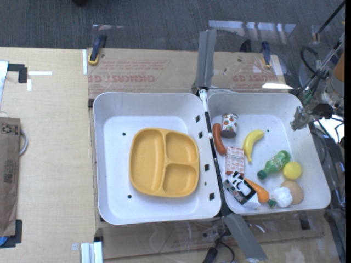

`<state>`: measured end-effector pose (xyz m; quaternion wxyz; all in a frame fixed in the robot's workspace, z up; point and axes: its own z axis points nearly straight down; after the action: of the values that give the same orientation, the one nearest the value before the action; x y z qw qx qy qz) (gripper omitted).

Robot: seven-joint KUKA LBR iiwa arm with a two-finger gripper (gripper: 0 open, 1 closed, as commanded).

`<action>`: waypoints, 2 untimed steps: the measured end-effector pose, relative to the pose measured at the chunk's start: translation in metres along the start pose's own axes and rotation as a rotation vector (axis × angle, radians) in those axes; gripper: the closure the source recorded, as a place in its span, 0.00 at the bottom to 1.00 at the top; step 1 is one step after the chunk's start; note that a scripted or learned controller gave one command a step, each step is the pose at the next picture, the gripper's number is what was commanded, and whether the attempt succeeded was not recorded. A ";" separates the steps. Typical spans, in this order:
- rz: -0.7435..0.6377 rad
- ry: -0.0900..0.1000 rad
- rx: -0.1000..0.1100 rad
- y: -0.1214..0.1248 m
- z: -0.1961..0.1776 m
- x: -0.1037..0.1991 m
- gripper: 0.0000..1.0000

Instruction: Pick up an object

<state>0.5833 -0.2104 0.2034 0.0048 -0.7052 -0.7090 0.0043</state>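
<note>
The right bin (pixel 274 107) holds a banana (pixel 252 142), a small can (pixel 229 124), a red sausage (pixel 219 138), a red-and-white packet (pixel 235 160), a green bottle (pixel 274 164), a yellow lemon (pixel 292 170), a carrot (pixel 259 190), a black-and-white packet (pixel 238 187), a white lump (pixel 283 197) and a tan ball (pixel 295 189). My gripper (pixel 300 119) hangs over this bin's upper right rim, apart from all of these; the banana lies well to its left. Nothing is visibly held.
The left bin (pixel 109 147) carries a yellow divided plate (pixel 164 162). A hinged ridge (pixel 207 147) separates the two bins. A brown paper bag (pixel 10 174) lies at the far left of the bench. Cables hang by the arm at the right.
</note>
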 end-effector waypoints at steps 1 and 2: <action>0.000 0.000 0.000 0.000 0.000 0.000 0.00; 0.000 0.000 0.000 0.000 0.000 0.000 0.00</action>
<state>0.5833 -0.2103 0.2033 0.0049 -0.7053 -0.7089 0.0044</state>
